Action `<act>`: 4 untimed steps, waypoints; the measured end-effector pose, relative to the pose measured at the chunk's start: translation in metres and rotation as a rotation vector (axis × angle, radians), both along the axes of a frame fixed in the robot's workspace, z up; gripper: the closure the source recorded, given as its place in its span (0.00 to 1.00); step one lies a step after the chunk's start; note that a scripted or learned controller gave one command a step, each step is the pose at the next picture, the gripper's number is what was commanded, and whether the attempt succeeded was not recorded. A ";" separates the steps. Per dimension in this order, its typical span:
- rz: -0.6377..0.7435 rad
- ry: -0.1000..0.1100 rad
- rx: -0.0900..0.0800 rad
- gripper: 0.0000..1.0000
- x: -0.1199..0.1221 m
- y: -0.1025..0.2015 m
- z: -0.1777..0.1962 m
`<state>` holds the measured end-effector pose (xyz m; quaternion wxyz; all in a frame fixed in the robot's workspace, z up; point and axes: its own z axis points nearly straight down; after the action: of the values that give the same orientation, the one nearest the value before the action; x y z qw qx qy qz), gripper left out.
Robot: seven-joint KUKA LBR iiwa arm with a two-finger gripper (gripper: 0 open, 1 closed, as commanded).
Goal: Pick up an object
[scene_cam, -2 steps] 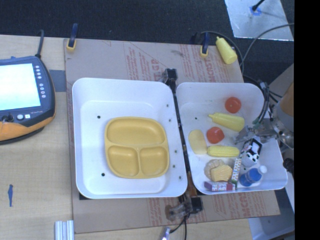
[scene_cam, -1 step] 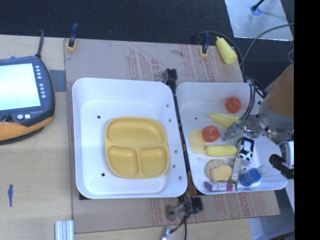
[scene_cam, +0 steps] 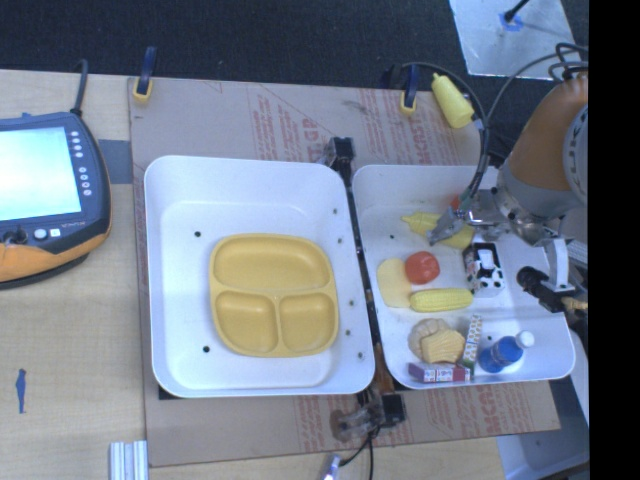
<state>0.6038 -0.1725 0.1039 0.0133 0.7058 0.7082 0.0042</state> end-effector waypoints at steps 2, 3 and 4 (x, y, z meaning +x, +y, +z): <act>0.004 0.045 0.016 1.00 0.049 0.033 -0.002; 0.006 0.038 0.015 0.00 0.051 0.034 -0.001; -0.002 0.024 0.012 0.00 0.047 -0.020 0.063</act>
<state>0.6509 -0.1924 0.1671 0.0003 0.7065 0.7077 -0.0001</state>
